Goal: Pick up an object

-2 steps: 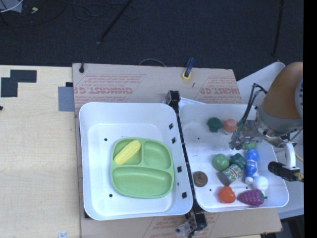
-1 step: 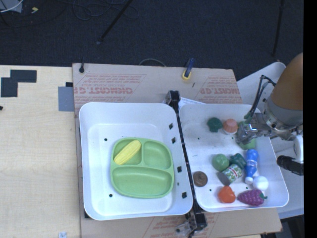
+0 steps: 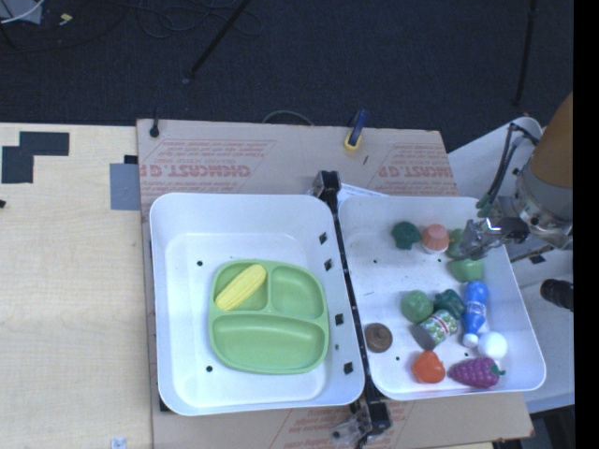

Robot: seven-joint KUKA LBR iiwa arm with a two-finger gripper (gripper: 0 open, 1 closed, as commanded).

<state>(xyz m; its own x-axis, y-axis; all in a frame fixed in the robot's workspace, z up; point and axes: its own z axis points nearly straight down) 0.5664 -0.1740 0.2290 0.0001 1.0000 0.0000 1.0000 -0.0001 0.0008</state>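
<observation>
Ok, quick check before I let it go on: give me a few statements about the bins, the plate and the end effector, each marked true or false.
1. The yellow corn lies in the green divided plate's upper left compartment. True.
2. The green divided plate sits in the right bin. False: it sits in the left bin; the toys are in the right bin.
3. The end effector is over the right bin's far right side. True.
4. The purple grapes lie beside the corn. False: they lie in the right bin's near right corner, next to the orange tomato.
5. The blue bottle is in the right bin. True.
</observation>
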